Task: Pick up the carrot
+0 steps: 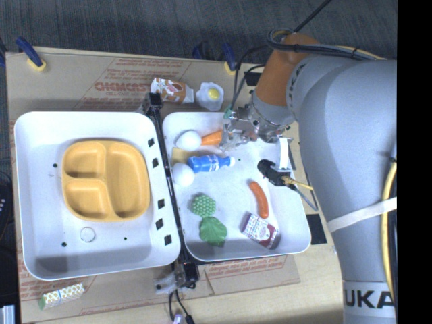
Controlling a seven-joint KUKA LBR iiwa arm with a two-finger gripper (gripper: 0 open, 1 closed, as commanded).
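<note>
the grey robot arm with the orange band [317,106] reaches from the right over the right white shallow bin [297,231]. its metal pincer [233,135] is low at the back of this bin, touching the right end of the small orange carrot [212,138]. i cannot tell if the pincer is released or clenched, and i cannot see the carrot between its parts. the carrot lies near the back wall of the right bin, just beside a white egg [188,140] on its left. in front of it lies a blue and white bottle [210,163], and a second white egg [182,175] is near the left wall. more to the front are a green dotted round toy [202,204], a green leaf-shaped toy [214,230], an orange-red sausage [259,199] and a dark red packet [260,230]. the left white bin [34,248] bears a yellow divided plastic tray [106,179]. both bins stand on the desk covered with brown cardboard [108,79].
</note>
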